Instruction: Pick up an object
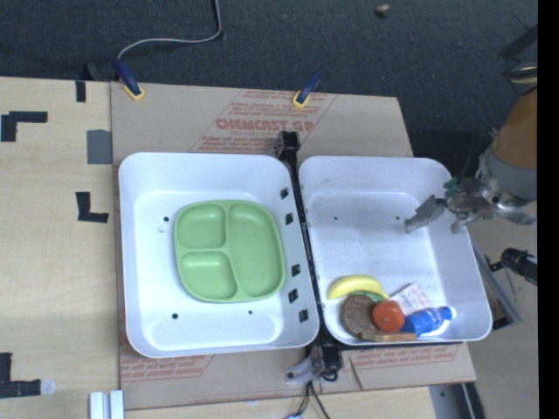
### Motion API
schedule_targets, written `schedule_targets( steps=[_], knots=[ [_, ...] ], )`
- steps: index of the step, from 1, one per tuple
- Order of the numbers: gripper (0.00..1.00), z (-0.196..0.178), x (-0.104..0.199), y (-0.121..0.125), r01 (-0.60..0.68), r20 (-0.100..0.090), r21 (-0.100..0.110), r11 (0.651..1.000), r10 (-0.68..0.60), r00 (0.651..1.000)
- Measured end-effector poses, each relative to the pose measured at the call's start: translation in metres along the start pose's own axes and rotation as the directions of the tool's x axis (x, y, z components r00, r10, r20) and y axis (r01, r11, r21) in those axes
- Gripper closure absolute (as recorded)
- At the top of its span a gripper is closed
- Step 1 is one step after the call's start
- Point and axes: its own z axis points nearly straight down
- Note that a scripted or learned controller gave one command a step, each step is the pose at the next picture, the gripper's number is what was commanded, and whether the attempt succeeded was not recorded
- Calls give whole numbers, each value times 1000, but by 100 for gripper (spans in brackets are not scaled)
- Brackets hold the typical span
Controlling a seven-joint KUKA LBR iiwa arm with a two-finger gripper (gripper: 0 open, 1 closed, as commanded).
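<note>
1. Brown cardboard sheeting (262, 125) covers a pale wooden bench (44, 260), and two shallow white plastic bins sit on it side by side.
2. Nearest the camera, in the front corner of the right-hand white bin (384, 190), a small heap of objects lies together: a curved yellow banana (354, 285), a round brown disc-shaped item (356, 314), a small red ball-like object (389, 316), a blue plastic bottle (430, 320) and a white printed packet (413, 295). They touch or overlap one another.
3. The left-hand white bin (144, 190) holds a light green divided plastic plate (230, 250) with three compartments, lying flat near its middle.
4. Farther back, the grey two-finger gripper (434, 216) hangs over the right bin's far right side, well apart from the heap. Its fingers stand apart with nothing between them.
5. Behind the bins, two yellow-and-blue clamps (129, 83) pin the cardboard's far edge, before dark carpet (349, 33).
</note>
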Motion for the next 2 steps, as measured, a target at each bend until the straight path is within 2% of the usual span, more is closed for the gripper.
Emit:
schedule_targets(
  steps=[1, 2],
  knots=[
    [0, 105, 22, 51, 0, 0, 0, 1000, 0, 1000],
    [100, 95, 22, 51, 1, 0, 1, 1000, -1, 1000]
  ],
)
